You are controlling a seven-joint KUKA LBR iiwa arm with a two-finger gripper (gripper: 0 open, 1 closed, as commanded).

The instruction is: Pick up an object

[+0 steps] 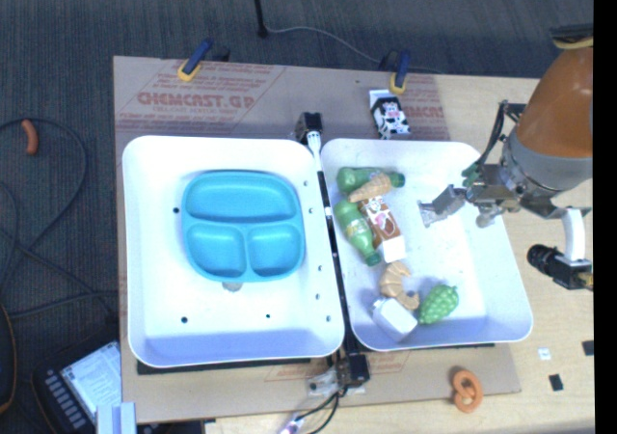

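Arm (pixel 559 123) reaches from right, jaws above right bin (pixel 501 258)

Red print on the cardboard sheet (pixel 222 85) under the bins reads roughly "CHEMCAST GP", seen upside down, at top left. More red lettering on the same sheet near the top right clamp, too cut off to read. Small card (pixel 389 115) with a black-and-white picture, no legible text. Nothing else readable.
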